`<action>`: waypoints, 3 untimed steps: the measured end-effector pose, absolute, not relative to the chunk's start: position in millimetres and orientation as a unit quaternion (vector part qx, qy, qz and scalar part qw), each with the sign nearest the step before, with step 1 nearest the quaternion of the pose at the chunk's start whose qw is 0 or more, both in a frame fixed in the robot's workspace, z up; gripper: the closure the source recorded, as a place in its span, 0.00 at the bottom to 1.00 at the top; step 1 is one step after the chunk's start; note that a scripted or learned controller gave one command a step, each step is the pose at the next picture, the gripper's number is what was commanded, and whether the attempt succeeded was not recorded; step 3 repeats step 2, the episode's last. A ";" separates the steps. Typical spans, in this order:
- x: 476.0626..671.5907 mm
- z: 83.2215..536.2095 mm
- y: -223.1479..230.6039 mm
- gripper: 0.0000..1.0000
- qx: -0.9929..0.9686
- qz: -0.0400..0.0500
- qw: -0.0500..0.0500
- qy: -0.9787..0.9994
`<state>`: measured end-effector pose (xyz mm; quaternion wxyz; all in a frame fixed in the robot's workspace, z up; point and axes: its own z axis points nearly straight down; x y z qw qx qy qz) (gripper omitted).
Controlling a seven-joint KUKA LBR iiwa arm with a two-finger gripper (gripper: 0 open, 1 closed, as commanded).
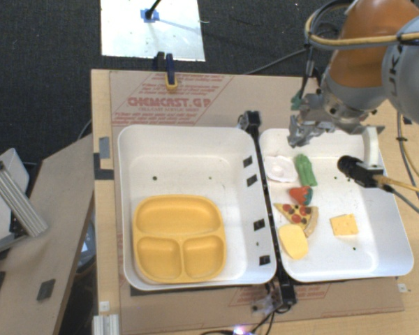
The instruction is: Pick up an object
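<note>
- The arm (377,47) reached in from the right, high in the far right part of the scene.
- Its grey link sat at the right edge, and the broad orange band bulged just left of it.
- Below the band, the wrist narrowed into grey metal hardware with cables looped around it.
- The gripper (300,137) pointed down and slightly left, hanging at the far end of the arm's reach.
- Its tip looked small and dark from here, perhaps angled a little toward the near side.
</note>
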<state>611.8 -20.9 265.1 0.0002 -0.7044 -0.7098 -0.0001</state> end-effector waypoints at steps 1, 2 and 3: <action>588.8 251.6 22.2 1.00 -0.704 0.000 0.001 -0.710; 576.8 252.0 72.7 1.00 -0.704 0.000 0.001 -0.710; 576.8 252.0 72.7 1.00 -0.704 0.000 0.001 -0.710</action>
